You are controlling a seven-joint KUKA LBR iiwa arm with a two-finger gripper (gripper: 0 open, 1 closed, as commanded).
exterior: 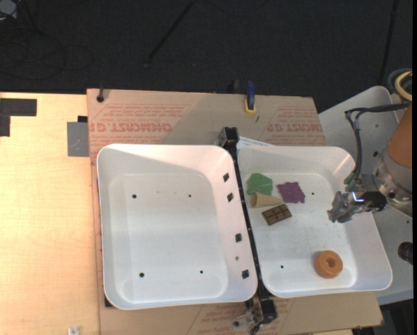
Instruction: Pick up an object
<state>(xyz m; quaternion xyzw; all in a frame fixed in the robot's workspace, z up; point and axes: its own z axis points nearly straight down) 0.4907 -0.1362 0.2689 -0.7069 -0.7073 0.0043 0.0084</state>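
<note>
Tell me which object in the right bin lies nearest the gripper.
The purple piece. It lies just left of the gripper, closer than the brown block, the green piece or the orange ring.

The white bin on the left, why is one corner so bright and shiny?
In the camera view, light glares off the left bin near its top wall, washing out detail; the floor behind is dark, and the end effector looks slightly blurry over the right bin.

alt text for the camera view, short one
A grey robot arm's gripper hovers over the right bin, which holds a green piece, purple piece, cone, brown bar and orange ring.
</note>
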